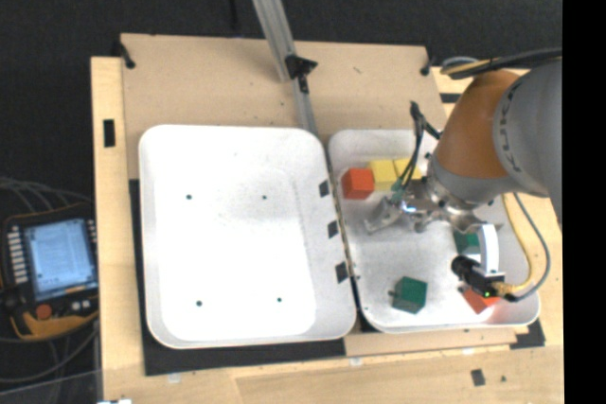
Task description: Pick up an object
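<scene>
Dark flooring is surrounding a pale wooden bench [237, 76], and a slanted metal pole [270, 0] is running down from the top of the picture toward the gap between the two bins. Off the bench's left edge, a handheld control pad [55, 265] with a lit screen is sitting among cables.

On the bench, the left bin [232, 237] is lying with its white floor showing a few dark dots. Just beside it, the right bin [379, 312] is holding all the blocks. The arm [507, 132], grey with its orange band, is reaching in from the right and hanging over the middle of this bin, covering part of its floor.

The gripper [396, 208] is pointing leftward, low over the bin, just below the orange block [357, 183] and the yellow block [385, 171], which are lying side by side near the far wall. Its metal parts are blurring together against the white floor, so I cannot tell how wide it is standing or whether anything is in it.

Further toward the near wall, a green block [409, 294] is lying by itself, well apart from the gripper. A small red block [473, 300] is peeking out near the right corner, partly under the arm's fittings.

By my reading, the arm is approaching a grasp near the orange and yellow pair, with nothing clearly lifted. The next move is calling for the tool to be centring over one block, lowering around it without nudging its neighbour, and closing before rising.
</scene>
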Action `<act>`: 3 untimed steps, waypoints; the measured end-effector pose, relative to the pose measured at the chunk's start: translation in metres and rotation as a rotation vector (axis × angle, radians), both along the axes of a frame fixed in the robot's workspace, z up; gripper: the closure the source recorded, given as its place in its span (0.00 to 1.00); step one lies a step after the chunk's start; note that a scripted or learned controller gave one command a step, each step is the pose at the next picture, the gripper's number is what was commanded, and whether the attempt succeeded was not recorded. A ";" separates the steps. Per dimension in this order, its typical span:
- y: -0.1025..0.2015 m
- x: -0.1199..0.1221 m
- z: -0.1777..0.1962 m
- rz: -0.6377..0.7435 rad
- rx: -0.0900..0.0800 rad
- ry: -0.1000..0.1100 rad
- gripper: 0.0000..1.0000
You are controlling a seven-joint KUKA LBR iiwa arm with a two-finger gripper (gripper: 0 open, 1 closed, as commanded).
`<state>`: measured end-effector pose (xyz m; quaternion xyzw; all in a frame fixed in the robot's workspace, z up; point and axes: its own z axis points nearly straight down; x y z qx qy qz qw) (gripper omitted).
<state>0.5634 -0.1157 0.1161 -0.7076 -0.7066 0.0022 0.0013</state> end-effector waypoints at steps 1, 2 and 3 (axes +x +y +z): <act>-0.002 0.001 -0.019 -0.001 -0.001 -0.007 0.00; -0.003 0.002 -0.007 -0.007 0.000 -0.011 1.00; -0.003 0.007 0.058 0.004 0.000 -0.013 1.00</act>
